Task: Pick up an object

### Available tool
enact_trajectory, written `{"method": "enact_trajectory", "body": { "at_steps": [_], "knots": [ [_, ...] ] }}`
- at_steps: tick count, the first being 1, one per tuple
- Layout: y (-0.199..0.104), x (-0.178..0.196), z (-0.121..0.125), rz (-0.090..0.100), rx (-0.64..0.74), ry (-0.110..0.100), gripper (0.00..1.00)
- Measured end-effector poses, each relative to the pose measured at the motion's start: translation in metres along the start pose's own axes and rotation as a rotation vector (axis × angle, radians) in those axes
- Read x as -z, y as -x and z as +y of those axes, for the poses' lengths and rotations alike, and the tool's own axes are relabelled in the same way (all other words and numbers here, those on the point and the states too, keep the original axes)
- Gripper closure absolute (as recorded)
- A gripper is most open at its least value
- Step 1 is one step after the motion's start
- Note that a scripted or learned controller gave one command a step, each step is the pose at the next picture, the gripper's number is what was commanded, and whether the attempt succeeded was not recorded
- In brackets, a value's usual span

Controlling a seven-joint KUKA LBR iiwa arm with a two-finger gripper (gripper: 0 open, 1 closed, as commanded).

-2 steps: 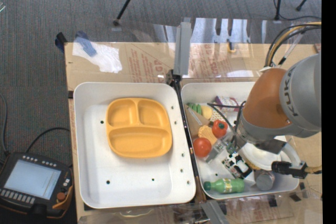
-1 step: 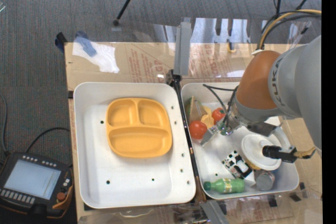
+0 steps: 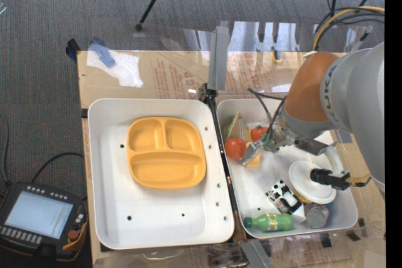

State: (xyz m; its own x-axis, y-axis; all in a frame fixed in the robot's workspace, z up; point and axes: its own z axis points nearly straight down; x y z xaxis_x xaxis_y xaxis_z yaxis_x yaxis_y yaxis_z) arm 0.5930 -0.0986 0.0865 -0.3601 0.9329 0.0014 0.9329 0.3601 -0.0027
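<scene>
My gripper (image 3: 260, 146) is low in the right bin (image 3: 348, 207), at its left part. It sits just right of a red tomato (image 3: 235, 147), just above a yellow wedge (image 3: 253, 162) and just below a smaller red piece (image 3: 257, 133). The gripper's tip is small and partly blends with these items, so I cannot make out whether anything is in its grasp. The grey arm with its orange band (image 3: 308, 94) comes in from the upper right and hides the bin's far right corner.
The right bin also has a green bottle (image 3: 270, 221) at the front, a grey can (image 3: 317, 215), a black-and-white item (image 3: 282, 194), a white round lid (image 3: 306, 176) and a green stalk (image 3: 231, 125). A yellow divided plate (image 3: 166, 152) lies in the left bin (image 3: 113, 216).
</scene>
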Motion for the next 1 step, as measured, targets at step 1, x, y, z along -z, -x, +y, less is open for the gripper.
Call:
{"method": "enact_trajectory", "body": {
  "at_steps": [1],
  "knots": [
    [-0.0015, 0.0088, 0.0006, 0.0, 0.008, -0.004, 1.0]
  ]
}}
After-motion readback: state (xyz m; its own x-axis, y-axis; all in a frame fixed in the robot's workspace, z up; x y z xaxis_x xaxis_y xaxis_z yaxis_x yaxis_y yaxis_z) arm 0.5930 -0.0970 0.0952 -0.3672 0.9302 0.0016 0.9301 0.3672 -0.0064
